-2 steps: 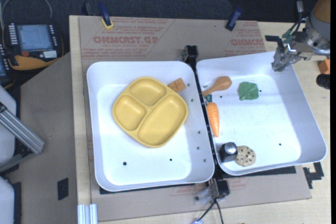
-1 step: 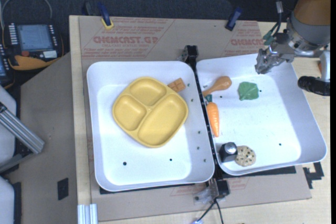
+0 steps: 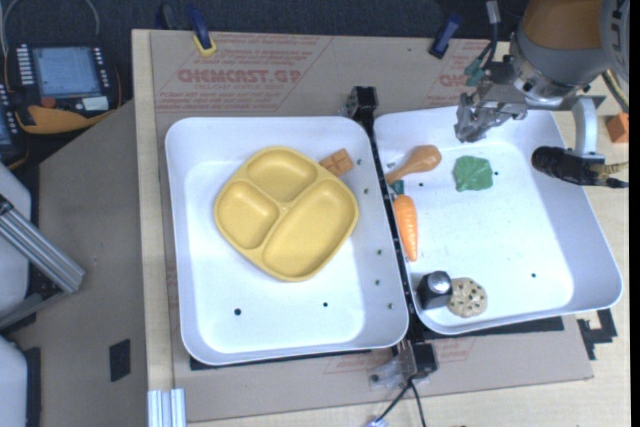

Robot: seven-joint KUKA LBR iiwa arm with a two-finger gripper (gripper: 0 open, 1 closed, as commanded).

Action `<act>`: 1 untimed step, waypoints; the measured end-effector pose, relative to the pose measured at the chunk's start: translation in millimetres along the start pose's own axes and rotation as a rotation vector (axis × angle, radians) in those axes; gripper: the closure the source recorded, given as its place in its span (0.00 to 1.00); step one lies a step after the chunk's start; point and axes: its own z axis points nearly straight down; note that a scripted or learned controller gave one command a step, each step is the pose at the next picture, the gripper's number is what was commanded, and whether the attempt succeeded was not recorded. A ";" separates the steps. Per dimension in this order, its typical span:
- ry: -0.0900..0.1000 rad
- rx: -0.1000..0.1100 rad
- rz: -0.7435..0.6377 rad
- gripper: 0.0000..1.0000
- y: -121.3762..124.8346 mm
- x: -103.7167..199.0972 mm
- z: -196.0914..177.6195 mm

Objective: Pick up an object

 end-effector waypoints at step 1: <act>0.001 0.000 -0.001 1.00 -4.3 59.2 -2.7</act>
